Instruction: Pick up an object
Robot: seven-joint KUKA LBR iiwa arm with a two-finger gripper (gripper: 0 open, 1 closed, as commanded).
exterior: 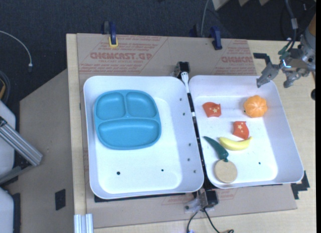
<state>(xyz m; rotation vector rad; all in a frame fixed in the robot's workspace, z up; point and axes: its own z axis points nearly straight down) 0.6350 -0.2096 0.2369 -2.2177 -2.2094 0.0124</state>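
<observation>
Jaws (279, 76) seemingly spread (empty), orange (256, 106) just below-left, apart.

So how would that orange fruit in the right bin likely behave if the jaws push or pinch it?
The orange fruit looks round, so it would probably roll if nudged. It sits apart from the other items on the right bin's smooth floor, so little would stop it. Its curved skin may slip from a pinch.

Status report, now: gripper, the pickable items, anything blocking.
Gripper open, holding nothing, over right bin's far right corner. Orange nearest it; two strawberries, banana, green pepper, cookie lie loose. Nothing blocking the orange.
</observation>
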